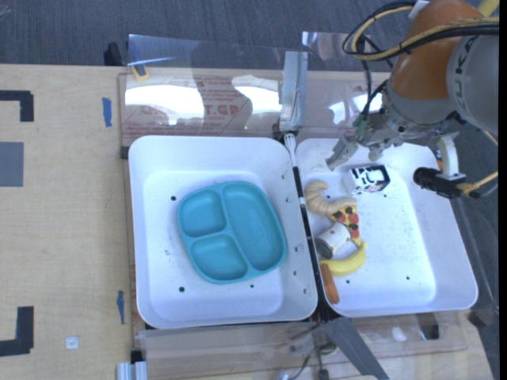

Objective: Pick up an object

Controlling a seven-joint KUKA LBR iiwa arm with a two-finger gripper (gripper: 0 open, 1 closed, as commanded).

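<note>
Several toy foods lie along the left side of the right bin (pixel 428 252): a tan croissant (pixel 317 193), a pizza slice (pixel 345 213), a small white and grey cup (pixel 333 243), a yellow banana (pixel 348 263) and an orange sausage (pixel 329 284). My gripper (pixel 360 165) hangs over the bin's back left part, just behind and to the right of the croissant. A small black and white piece (pixel 369 179) sits right below it. I see nothing held by it.
The left bin (pixel 150 180) holds a blue divided plate (pixel 230 231). A clear panel (pixel 206 101) stands behind the bins. The arm's orange band (pixel 432 34) and yellow cables (pixel 380 22) hang over the right bin's back edge.
</note>
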